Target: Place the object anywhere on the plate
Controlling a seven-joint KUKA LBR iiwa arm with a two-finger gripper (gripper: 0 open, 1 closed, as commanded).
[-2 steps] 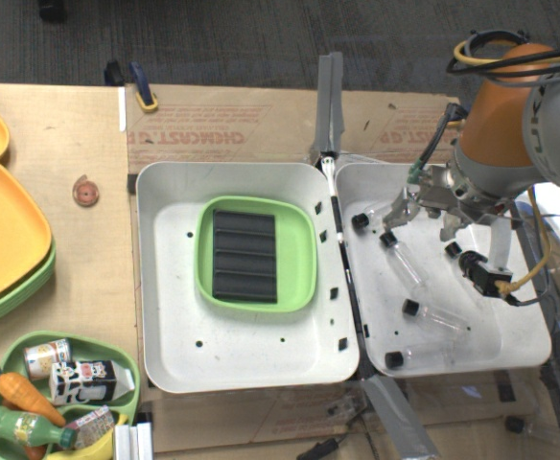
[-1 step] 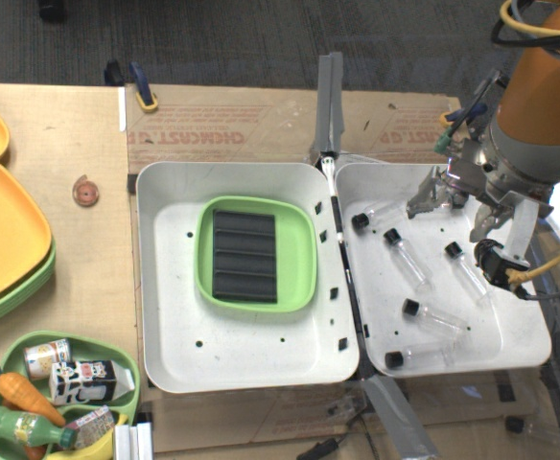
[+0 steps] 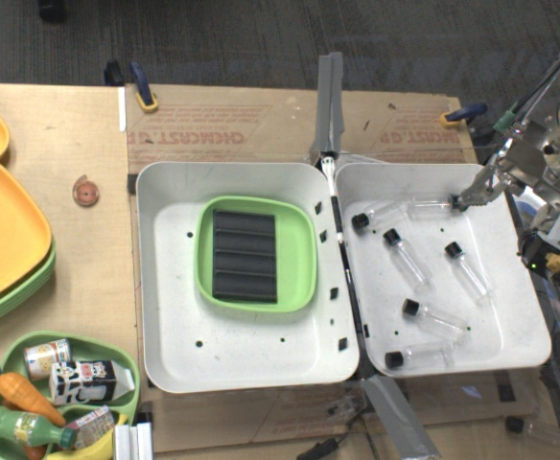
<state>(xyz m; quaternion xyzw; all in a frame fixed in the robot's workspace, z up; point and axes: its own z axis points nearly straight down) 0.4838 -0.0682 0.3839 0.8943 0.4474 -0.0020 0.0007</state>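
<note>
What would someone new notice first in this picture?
Probably the green plate in the left bin, with a ribbed dark block on it. Next, clear tubes with black caps scattered in the right bin, with the gripper at its far corner.

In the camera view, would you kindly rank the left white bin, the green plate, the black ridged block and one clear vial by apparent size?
Largest to smallest:
1. left white bin
2. green plate
3. black ridged block
4. clear vial

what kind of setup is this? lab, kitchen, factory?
Most likely a robotics lab bench. Two white bins sit on clamped cardboard, the right one holding clear capped tubes, the left a green plate. A robot arm's gripper reaches in, and toy food sits nearby as props.
</note>
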